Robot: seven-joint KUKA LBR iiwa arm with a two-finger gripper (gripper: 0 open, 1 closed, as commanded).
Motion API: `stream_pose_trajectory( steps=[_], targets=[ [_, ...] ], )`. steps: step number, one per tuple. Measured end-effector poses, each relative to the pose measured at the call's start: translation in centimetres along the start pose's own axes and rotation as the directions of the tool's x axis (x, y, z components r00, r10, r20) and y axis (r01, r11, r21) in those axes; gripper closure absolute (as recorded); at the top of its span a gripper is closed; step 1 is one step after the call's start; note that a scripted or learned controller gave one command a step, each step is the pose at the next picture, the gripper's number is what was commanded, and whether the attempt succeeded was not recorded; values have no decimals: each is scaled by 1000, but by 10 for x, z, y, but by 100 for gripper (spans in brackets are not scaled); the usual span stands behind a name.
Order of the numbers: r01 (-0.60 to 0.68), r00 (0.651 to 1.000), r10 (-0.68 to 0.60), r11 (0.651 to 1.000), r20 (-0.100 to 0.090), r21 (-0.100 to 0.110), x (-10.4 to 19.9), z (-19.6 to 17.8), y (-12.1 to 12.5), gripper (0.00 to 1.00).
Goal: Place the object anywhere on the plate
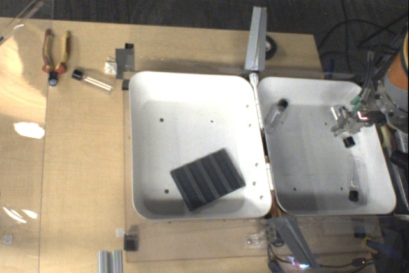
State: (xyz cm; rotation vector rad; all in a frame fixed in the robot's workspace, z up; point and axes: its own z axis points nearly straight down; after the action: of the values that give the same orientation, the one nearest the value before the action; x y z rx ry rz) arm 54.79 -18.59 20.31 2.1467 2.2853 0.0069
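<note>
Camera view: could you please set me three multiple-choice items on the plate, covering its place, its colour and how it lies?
1. Where is the plate?
A. In the left bin
B. On the bare bench top
C. Beside the pliers

2. What colour is the plate?
A. White
B. Orange
C. Dark grey

3. How does the plate lie?
A. Propped upright against a wall
B. Flat on the floor, turned askew to the walls
C. Hanging over the rim

Answers:
1 A: it rests on the left bin's floor, toward the near wall.
2 C: its ribbed surface is dark grey against the white bin.
3 B: its whole ribbed face shows from above, with its edges slanted against the bin's sides.
</note>
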Motion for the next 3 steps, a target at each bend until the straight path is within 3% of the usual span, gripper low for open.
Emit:
stream_pose_trajectory(
  steps=[1, 2, 3],
  targets=[
    [32, 999, -32, 999, -1, 4, 57, 48, 86, 100],
    [155, 988, -155, 988, -1, 2, 121, 18, 117, 100],
    [485, 875, -485, 875, -2, -1, 187, 17, 134, 100]
  ],
)
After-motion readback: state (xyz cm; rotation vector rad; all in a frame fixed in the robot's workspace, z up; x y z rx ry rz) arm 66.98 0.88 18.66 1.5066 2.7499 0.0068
